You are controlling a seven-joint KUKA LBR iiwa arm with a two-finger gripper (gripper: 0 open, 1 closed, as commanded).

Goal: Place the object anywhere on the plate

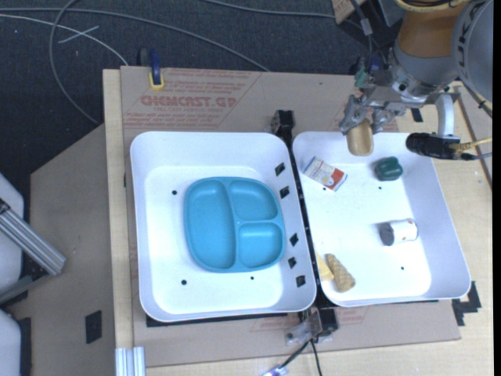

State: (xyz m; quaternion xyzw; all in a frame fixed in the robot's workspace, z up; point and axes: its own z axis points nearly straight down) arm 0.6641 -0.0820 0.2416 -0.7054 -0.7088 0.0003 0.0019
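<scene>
While pinched in end effector (362, 125), tan obj (360, 141) hangs.

blue plate (233, 224), white bins (149, 233), green object (387, 168), tan object (359, 140)

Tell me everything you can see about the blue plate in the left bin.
The blue plate is a light blue, smooth tray that looks like plastic, with rounded corners and raised ridges splitting it into three compartments: one long section along its left side and two smaller ones on the right. It lies flat, face up and slightly rotated, near the middle of the left bin, resting on the bin's white floor. No object sits in any compartment.
</scene>
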